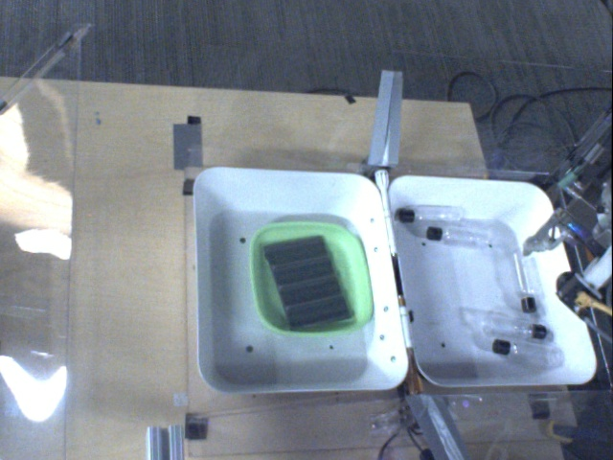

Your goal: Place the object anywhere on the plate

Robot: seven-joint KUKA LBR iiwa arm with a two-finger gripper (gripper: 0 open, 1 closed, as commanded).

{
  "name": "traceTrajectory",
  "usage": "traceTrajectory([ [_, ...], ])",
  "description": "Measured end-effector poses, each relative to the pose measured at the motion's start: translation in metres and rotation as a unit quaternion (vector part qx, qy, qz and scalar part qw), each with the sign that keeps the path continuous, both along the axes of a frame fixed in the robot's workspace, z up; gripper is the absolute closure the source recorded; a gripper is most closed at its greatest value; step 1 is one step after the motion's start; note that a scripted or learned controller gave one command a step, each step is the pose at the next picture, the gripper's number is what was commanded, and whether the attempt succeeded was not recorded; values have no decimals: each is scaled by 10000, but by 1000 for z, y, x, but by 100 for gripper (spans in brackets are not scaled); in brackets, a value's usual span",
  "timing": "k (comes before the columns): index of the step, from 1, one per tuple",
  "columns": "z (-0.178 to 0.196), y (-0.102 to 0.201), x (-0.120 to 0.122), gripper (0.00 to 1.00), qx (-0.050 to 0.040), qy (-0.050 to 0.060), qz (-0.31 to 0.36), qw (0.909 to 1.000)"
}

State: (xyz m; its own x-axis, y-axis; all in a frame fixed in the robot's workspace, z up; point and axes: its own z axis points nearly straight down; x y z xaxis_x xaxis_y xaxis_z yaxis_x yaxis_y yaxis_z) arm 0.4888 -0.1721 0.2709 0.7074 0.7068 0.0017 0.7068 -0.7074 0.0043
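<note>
You're looking at a task that reads as done: the dark ridged block lies flat on the green plate, tilted a bit off the plate's edges, well inside its rim. The plate sits in the middle of the left bin, which rests on the desk toward its right half. Nothing touches the block, so judging from how it lies, placement is complete and what's left is just pulling clear.

The pincer is over at the right edge of the right bin, near that bin's far right corner, well apart from the plate. You can't tell whether it's apart or together; it's too small and cluttered with cables there. Nothing visibly sits in it.

Other stuff: right bin holds several clear tubes with black caps. One pair lies near the far left corner of that bin, one tube runs along the right wall, two more lie near the near right corner. All well apart from the plate, different bin, no conflict.

A grey metal post stands at the far edge between the two bins. Cables trail off the desk's far right corner. Glare patches on the desk's left side, probably a clear sheet, hard to say
</note>
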Motion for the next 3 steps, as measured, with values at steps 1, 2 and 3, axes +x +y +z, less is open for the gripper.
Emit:
traceTrajectory([
  [1, 94, -29, 1, 0, -14, -36, -733, 9973],
  [2, 30, -33, 0, 0, 5, 5, -904, 9959],
  [3, 14, -33, 0, 0, 7, 2, -1180, 9930],
])
